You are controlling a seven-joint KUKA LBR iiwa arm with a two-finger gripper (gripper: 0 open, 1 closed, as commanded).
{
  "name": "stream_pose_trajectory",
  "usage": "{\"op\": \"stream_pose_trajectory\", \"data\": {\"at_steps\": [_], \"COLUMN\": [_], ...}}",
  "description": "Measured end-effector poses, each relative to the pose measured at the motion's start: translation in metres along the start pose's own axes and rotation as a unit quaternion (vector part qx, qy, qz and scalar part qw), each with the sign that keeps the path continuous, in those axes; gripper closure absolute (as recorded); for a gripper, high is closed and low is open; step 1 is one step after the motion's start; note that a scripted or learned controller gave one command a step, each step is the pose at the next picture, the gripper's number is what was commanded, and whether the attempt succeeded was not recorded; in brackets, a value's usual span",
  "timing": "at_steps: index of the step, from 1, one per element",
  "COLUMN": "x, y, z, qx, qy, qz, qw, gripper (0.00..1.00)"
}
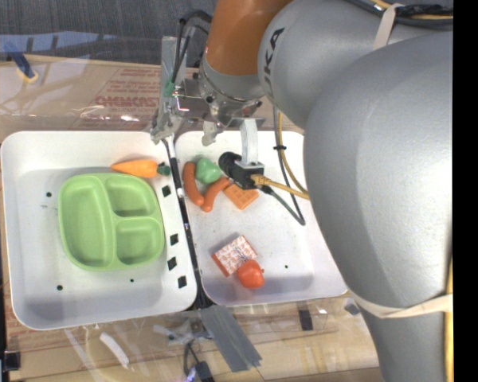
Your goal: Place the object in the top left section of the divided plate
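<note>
One toy carrot (137,167) beside divided plate (111,220) near left bin's (20,213) far edge; light, rigid, slippery; grasp mid-body. Gripper (193,134) grip state unclear.

The green divided plate (111,231) lies in the left bin (32,293); a carrot (135,166) rests just beyond its top edge — the tool (187,130) hangs over the bins' shared rim; sausages (201,188) crowd the right bin (303,281).

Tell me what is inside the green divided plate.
The green divided plate in the left bin shows three bare compartments. A carrot lies just outside its upper rim, on the bin floor. Nothing covers the plate.
</note>
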State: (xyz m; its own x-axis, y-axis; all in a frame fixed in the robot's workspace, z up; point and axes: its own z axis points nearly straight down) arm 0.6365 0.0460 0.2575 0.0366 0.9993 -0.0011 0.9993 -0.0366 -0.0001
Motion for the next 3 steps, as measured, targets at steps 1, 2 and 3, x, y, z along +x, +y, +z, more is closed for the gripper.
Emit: {"op": "stream_pose_trajectory", "data": {"at_steps": [1, 2, 3], "x": [0.0, 0.074, 0.073], "y": [0.0, -0.084, -0.083], "z": [0.0, 0.116, 0.106], "qx": [0.0, 0.005, 0.005], "qy": [0.0, -0.001, -0.001], "qz": [0.0, 0.046, 0.045], "qw": [1.0, 0.9989, 0.999], "gripper": [0.0, 0.0, 1.0]}}
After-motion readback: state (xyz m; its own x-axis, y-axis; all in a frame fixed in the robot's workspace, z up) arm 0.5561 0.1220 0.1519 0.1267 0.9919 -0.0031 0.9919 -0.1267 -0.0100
